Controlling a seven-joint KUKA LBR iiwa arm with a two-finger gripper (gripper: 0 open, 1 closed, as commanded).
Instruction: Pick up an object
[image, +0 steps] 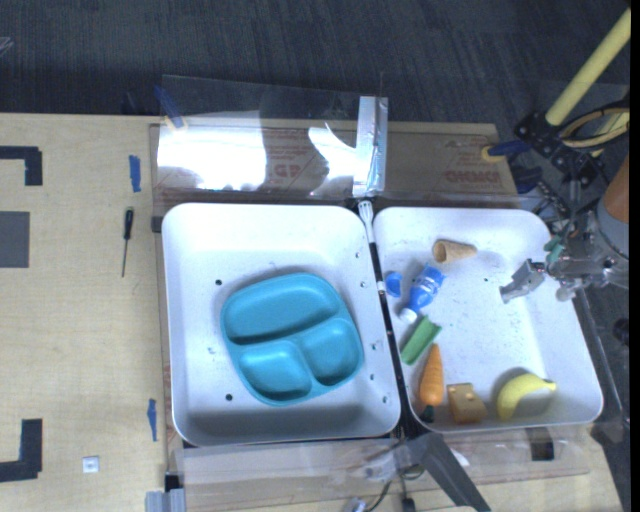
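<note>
Over the right bin's (480, 232) far-right edge the gripper (545, 278) hung, fingers spread, holding nothing. Candidates lay apart from it: cone (453, 250) beyond-left; banana (523, 393), carrot (431, 373) nearer, probably scattered for separate grasps.

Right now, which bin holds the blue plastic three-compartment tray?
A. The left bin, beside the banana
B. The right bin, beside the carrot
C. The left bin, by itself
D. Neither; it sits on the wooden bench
C: the blue plastic three-compartment tray lies alone in the left white bin; the orange carrot and yellow banana are in the right white bin.
</note>
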